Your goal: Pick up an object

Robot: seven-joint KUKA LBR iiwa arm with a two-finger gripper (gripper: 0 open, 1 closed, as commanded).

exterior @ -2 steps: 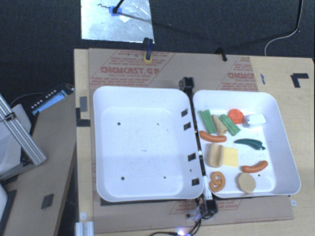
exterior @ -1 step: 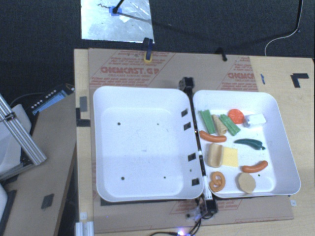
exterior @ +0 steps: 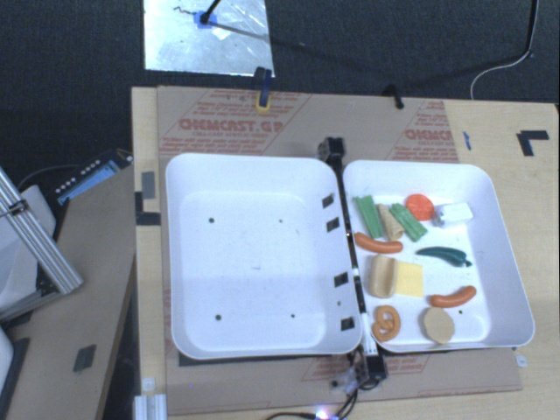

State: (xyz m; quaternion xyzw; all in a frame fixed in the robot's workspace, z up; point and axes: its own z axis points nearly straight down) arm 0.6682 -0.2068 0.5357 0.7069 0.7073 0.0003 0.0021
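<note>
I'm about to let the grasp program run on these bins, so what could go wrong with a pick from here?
1. The right bin is crowded: the sausage, green sticks and bread piece touch or nearly touch, so a grasp may catch two items or push one aside.
2. The pretzel and round cracker lie flat near the front wall, so a pick may slip or hit the rim.

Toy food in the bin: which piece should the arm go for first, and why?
Probably reach in over the right bin and come down on the dark green pepper. All the toy food lies in that bin, and the pepper has bare white floor around it, while the green sticks and sausage sit crowded together.
</note>
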